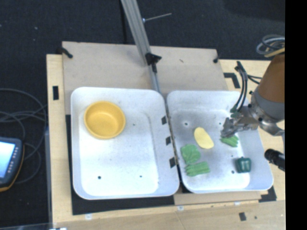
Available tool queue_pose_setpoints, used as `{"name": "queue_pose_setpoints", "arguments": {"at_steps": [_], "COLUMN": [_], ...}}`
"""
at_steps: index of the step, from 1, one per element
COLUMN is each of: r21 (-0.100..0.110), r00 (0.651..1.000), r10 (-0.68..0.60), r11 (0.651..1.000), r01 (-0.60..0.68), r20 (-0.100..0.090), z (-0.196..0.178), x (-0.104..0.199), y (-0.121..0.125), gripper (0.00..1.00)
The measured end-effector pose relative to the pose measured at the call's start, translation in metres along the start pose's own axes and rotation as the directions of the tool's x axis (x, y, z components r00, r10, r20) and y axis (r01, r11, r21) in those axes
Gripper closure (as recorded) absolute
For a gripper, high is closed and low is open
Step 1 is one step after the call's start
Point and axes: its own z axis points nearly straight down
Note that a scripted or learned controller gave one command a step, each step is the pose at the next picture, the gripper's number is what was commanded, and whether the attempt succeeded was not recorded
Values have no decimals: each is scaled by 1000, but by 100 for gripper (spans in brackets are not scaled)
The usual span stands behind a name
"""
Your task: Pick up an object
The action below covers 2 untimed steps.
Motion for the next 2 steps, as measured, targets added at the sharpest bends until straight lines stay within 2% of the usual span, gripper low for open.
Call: {"name": "queue_pose_setpoints", "arguments": {"at_steps": [2], "r21": [1], "r00": [1000], "r10": [-1], "r11": [1000], "r01": [1], "r20": [0], "z": [16], "x": [104], "y": [21], "gripper": [100]}}
